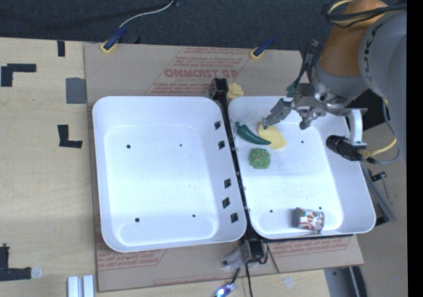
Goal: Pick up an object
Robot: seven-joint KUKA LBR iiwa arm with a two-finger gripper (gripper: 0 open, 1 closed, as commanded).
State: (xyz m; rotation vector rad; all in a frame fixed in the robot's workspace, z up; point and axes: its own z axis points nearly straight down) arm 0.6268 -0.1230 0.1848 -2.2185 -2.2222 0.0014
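Two shallow white plastic bins: the left bin (158, 170), then the right bin (297, 176) holding one dark green curved pepper (251, 133), one yellow piece (276, 138) partly hidden beneath it, one knobbly green ball (259, 158), one crushed can (308, 219). The gripper (291, 116) hangs spread wide, holding nothing.
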